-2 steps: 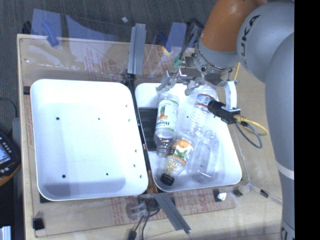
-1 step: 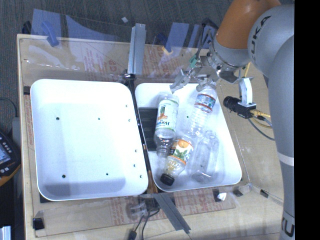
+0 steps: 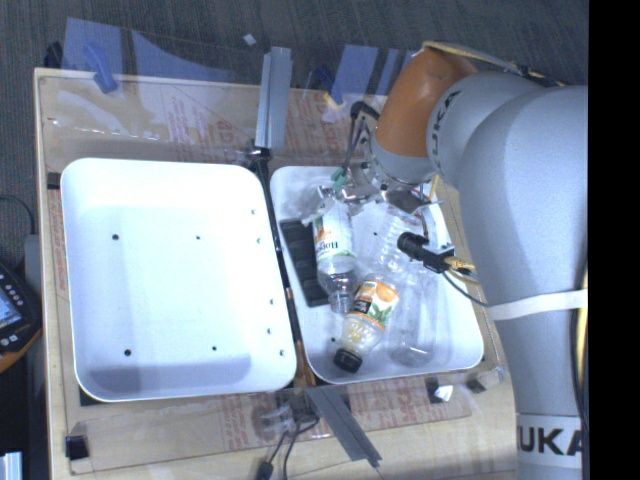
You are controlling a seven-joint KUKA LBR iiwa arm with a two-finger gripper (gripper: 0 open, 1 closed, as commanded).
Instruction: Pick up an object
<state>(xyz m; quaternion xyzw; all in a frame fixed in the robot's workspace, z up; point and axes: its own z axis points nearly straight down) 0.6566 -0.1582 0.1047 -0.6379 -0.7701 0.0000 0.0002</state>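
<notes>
From the near rim of the right bin (image 3: 400, 373) going back, the load starts with a small bottle with an orange label (image 3: 368, 313) lying tilted, dark cap toward that rim, and a clear bottle (image 3: 412, 328) just beside it. Further in lie an upright-pointing clear bottle with a white label (image 3: 333, 248) and a flat black piece (image 3: 300, 258) along the bin's left wall. At the far end the gripper (image 3: 362, 190) hangs over the heap's back edge, close to the white-labelled bottle's top; its opening cannot be told, as the wrist hides it. The risk, as I judge it, is a miss: these smooth round bottles touch one another, so a closing grasp may roll one aside or nudge two together. The left bin (image 3: 80, 268), beside the right bin, holds nothing.
</notes>
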